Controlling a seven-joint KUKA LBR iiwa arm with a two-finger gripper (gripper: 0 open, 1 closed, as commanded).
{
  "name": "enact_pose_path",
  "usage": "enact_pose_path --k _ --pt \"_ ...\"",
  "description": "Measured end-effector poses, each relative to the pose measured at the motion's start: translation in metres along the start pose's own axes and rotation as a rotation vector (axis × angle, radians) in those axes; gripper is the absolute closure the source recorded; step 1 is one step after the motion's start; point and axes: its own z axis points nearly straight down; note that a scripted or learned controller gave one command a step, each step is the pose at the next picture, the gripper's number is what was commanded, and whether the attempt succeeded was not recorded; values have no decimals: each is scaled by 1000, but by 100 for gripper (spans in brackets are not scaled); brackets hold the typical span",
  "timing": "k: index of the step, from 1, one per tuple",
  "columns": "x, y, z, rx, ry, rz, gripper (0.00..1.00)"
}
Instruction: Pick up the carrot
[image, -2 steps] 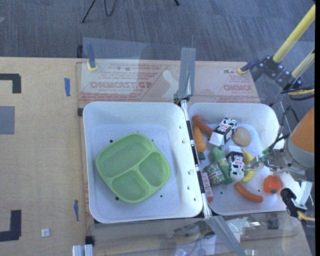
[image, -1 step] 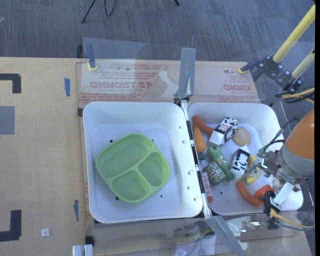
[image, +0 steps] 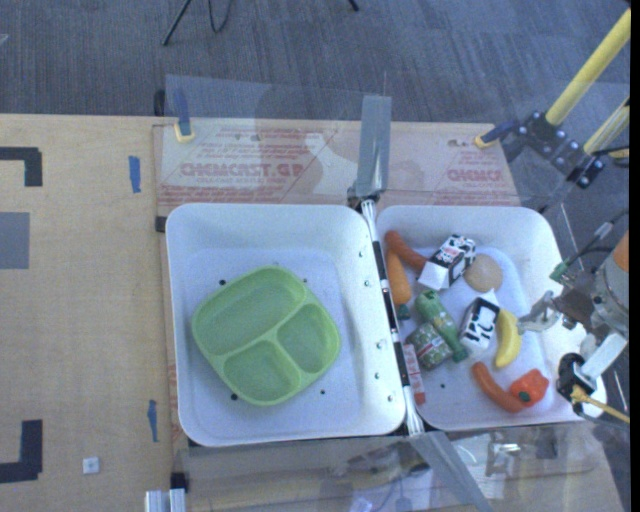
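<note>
The carrot (image: 398, 281) is a short orange piece lying along the left wall of the right bin (image: 545, 232), close to the divider between the bins. A longer red-orange piece (image: 405, 247) lies just behind it. My gripper (image: 556, 312) hangs over the right edge of the same bin, well to the right of the carrot, with several toys between them. Nothing shows between its fingers.
The right bin also holds a black-and-white cube (image: 455, 255), a beige ball (image: 484, 272), green packets (image: 436, 330), a banana (image: 508, 338), a red sausage-like piece (image: 493, 387) and an orange pepper (image: 531, 385). A green divided plate (image: 265, 335) lies in the left bin (image: 200, 240).
</note>
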Motion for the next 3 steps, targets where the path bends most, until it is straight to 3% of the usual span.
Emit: enact_pose_path --k 1,2,3 --pt "14 -11 71 0 0 56 0" --pt "40 -28 83 -6 1 -161 0" --pt "48 17 74 0 0 -28 0"
